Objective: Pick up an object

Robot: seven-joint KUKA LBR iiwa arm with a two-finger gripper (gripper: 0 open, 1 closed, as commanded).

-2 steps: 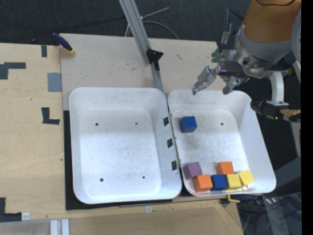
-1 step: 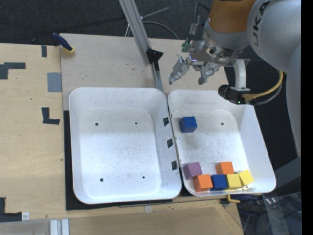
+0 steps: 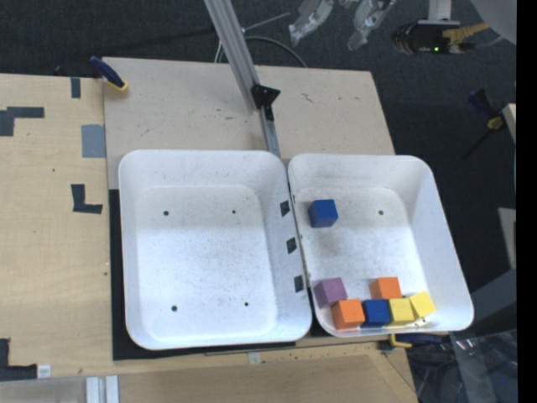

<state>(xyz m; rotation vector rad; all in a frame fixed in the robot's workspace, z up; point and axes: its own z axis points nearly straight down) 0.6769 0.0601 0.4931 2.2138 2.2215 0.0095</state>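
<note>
With the claw (image 3: 340,19) hanging spread and empty at the frame's top, any drop onto the packed lower-right cubes (image 3: 377,305) risks snagging neighbours; lone blue cube (image 3: 322,212) looks safer.

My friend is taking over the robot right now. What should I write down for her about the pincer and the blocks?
Pincer: open, holding nothing, up at the far edge of the view, well away from both bins.
Blocks: all in the right bin. A blue cube sits alone near its middle-left. Along the near wall huddle a purple cube, two orange cubes, a second blue cube and two yellow cubes.
Done: nothing picked up yet.
Left: bring the pincer down and grab one; the lone blue cube looks easiest, since nothing crowds it.
</note>
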